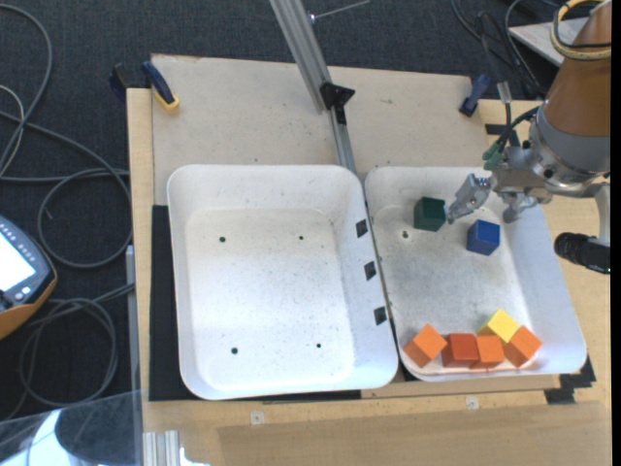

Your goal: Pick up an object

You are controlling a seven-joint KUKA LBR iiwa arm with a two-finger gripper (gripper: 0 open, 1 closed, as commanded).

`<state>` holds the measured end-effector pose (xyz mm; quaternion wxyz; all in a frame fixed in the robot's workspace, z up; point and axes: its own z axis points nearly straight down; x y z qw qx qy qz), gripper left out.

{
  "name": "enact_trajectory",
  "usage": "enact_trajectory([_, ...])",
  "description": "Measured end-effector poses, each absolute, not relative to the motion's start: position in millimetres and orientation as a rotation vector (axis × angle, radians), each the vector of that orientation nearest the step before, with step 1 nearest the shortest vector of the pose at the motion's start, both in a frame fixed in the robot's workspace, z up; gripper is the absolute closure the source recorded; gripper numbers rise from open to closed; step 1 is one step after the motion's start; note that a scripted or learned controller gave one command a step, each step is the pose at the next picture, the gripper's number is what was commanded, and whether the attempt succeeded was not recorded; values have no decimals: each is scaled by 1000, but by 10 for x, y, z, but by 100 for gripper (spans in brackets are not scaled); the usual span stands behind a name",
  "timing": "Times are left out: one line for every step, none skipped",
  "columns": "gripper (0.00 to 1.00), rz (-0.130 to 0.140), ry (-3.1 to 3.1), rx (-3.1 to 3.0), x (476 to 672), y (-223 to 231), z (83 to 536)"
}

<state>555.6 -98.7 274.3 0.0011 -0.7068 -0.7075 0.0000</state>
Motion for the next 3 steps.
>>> enact_trajectory([0, -1, -2221, -2220, 5557, -988, 2743])
enact_trajectory([0, 6, -2216, -2219, 5544, -1088, 2208])
enact_trajectory([0, 5, -2217, -2217, 5500, -1026, 1758])
